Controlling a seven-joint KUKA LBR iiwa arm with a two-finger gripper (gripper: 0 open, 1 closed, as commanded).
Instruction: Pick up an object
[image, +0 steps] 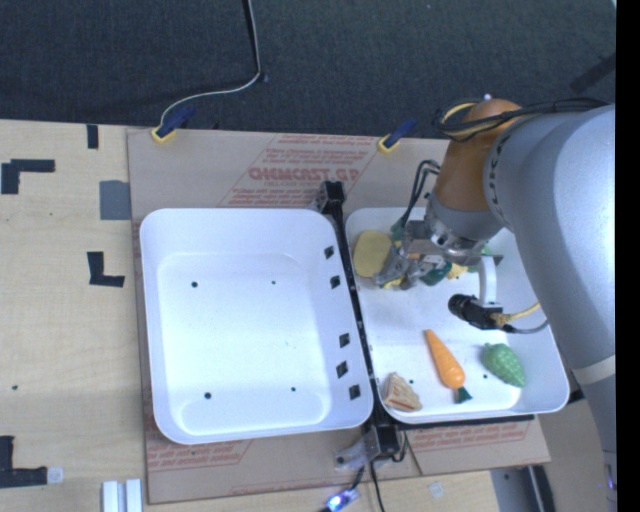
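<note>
Reaches in from the right as a grey arm with an orange band above the wrist, bent down over the right bin. Ends in a gripper low in the far left part of that bin, close to the wall shared with the left bin. Cannot tell whether open, shut or clamped on anything: too cluttered and small at the tip to read.

Just beside the gripper, on its left: a yellow piece, flat on the bin floor against the dividing wall, seemingly touching the gripper's edge or very near it; not seen held. Nearer the camera in the same bin: a carrot, orange with a green stub, lying at a slant, well apart from the gripper. To its right, near the bin's right wall, a green lump. In the near left corner, a tan wedge, close to the rim.

Under both bins, a cardboard sheet with red print, pinned at the far edge by two blue clamps.
</note>
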